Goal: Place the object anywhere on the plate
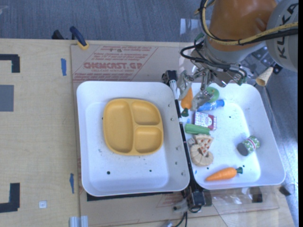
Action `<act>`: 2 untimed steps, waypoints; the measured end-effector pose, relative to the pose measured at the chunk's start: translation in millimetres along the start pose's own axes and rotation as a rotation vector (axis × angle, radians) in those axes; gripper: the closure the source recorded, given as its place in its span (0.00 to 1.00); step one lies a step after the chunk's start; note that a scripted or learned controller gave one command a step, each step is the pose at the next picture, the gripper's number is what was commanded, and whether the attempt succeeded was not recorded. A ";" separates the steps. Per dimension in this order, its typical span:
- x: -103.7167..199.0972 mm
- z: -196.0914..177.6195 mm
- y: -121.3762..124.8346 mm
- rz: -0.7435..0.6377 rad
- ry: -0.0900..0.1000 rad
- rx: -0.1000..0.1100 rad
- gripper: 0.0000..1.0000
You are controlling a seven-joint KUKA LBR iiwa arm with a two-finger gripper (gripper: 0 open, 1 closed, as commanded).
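A yellow three-compartment plate (116,126) lies in the left white bin (128,176) with nothing on it. My gripper (203,90) hangs under the orange wrist band at the back left corner of the right bin (267,126). It is low over a cluster of toys: an orange piece (187,99), a green round piece (213,94) and a blue bottle (211,106). The wrist hides the contact, so I cannot make out whether anything is held.
The right bin also holds a red-and-white packet (205,120), a green stick (196,129), a pizza slice on a biscuit (201,150), a carrot (222,174) and a green-and-grey lump (248,145). A black ridge (182,126) separates the bins.
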State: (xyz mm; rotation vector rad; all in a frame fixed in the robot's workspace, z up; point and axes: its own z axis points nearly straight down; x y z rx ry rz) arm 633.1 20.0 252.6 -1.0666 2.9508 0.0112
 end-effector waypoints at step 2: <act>-48.1 14.9 94.9 -0.041 -0.001 0.005 0.00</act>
